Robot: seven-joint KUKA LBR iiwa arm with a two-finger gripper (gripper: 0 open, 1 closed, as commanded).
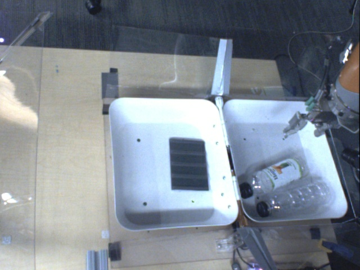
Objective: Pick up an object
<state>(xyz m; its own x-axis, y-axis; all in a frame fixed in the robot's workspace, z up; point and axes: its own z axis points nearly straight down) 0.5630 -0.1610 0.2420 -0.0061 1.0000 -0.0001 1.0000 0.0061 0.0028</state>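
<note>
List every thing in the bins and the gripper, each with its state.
labelled bottle: lying on its side in the right bin, black cap on.
clear bottle: lying on its side beside it, black cap on.
dark ribbed block: flat in the left bin.
gripper: above the right bin, holding nothing.

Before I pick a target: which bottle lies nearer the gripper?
The labelled bottle, with its green-and-white label, lies closer to the gripper than the clear unlabelled bottle.
</note>
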